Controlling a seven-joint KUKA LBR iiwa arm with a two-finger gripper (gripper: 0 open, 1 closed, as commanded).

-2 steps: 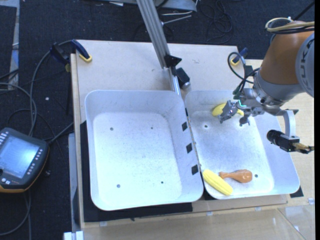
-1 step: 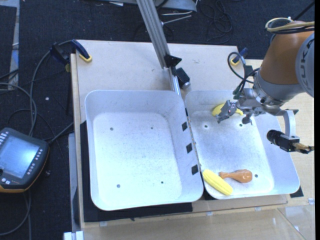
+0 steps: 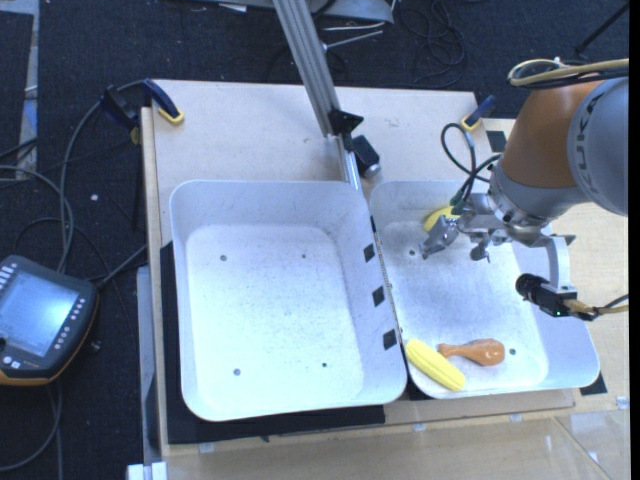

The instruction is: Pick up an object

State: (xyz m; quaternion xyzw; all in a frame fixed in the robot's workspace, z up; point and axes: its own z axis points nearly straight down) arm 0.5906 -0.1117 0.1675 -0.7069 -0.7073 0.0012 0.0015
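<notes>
Two small toys lie at the near rim of the right-hand shallow white plastic bin (image 3: 560, 363): a yellow plastic ear of corn (image 3: 436, 365), lying slantwise in the near left corner against the wall that divides the bins, and just beside it, touching or nearly so, an orange-brown plastic drumstick (image 3: 476, 351) with its fat end to the right. Both look light, stiff and smooth, so I judge they would slip rather than squash; the corn is best taken across its short width at mid-length, the drumstick across its narrow neck, though the corn's place hard against the wall leaves little room for a finger on that side. Next to this bin, the left-hand shallow white plastic bin (image 3: 200, 268) shows a bare speckled floor. Farther back in the right bin the gripper (image 3: 441, 238) hangs low over the floor near the far left corner, the grey arm with its orange band (image 3: 550, 118) reaching in from the right; whether its fingers are spread or shut I cannot tell at this size. A small yellow object (image 3: 437, 218) sits just behind and touching the gripper in view, but its shape is unclear and nothing shows it gripped. Beyond the bins the pale wooden bench (image 3: 260, 128) carries a slanted aluminium rail (image 3: 310, 53).
</notes>
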